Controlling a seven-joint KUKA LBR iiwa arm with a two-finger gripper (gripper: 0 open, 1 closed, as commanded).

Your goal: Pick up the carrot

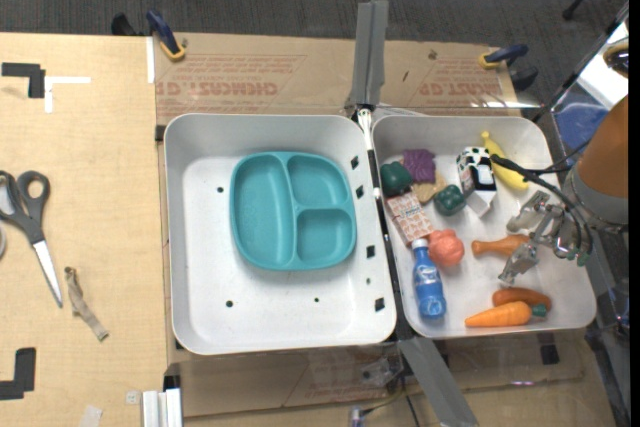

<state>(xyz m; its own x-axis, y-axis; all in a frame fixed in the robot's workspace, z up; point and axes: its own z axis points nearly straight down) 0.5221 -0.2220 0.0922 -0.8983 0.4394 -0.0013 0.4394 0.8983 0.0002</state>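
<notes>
Carrot (498, 316) lies at the right bin's (470, 120) near edge, leafy end partly tucked behind another orange piece. Hand (527, 237) hovers above it; its spread, cannot tell.

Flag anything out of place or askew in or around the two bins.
Nothing looks spilled or damaged. The toys lie jumbled in the right bin, the carrot on its side. Scissors sit loose on the bench, left of the bins.

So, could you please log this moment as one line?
gripper over right bin | carrot near front wall, not held | plate in left bin
</notes>
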